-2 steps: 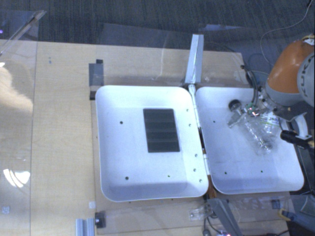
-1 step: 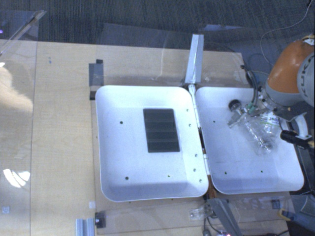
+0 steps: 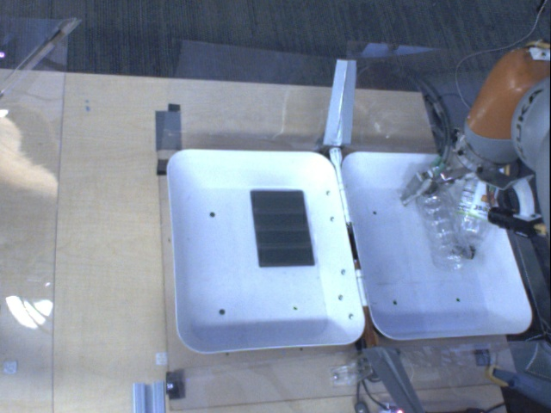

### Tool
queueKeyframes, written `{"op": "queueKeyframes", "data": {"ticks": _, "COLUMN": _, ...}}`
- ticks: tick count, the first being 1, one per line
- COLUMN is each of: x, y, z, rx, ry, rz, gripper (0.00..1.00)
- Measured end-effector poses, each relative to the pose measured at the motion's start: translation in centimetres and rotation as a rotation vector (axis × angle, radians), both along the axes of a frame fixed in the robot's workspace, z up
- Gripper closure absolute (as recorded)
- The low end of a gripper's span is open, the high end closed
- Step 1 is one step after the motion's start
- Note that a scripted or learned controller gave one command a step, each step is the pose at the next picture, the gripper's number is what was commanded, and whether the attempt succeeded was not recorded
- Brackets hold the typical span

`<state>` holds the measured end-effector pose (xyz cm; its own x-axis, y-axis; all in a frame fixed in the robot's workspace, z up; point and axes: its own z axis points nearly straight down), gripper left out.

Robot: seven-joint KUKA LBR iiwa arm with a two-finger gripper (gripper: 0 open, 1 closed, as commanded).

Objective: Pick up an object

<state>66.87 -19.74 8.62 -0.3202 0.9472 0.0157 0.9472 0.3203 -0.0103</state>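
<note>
Camera view has the arm (image 3: pixel 508 110) coming in from the upper right of the frame, orange band up top, wrist tipped down over the right bin (image 3: pixel 387 308); the gripper (image 3: pixel 430 183) sits low in that bin's upper middle, metal bits poking toward the left. Whether it's wide or pinched down, can't tell from this angle; too much glare and clutter around it.

The thing it's probably after is a clear plastic item (image 3: pixel 449 226), crinkly and see-through, maybe a bottle or wrapper, lying in the right half of the right bin; it reaches from just under the gripper down toward the middle right. It looks to be touching or right beside the gripper, but nothing shows it actually pinched, so no grab can be claimed.

Left bin (image 3: pixel 198 299) has a dark ribbed rectangular block (image 3: pixel 281 228) lying flat near its centre, well apart from the arm; likely just another candidate waiting its turn.
</note>
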Motion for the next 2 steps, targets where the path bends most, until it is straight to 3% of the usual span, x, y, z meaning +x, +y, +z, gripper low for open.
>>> {"op": "queueKeyframes", "data": {"ticks": 1, "x": 0.2, "y": 0.4, "z": 1.0, "rx": 0.003, "ry": -0.004, "rz": 0.004, "gripper": 1.00}}
{"op": "queueKeyframes", "data": {"ticks": 2, "x": -2.5, "y": 4.1, "z": 9.4, "rx": -0.012, "ry": -0.023, "rz": 0.054, "gripper": 1.00}}
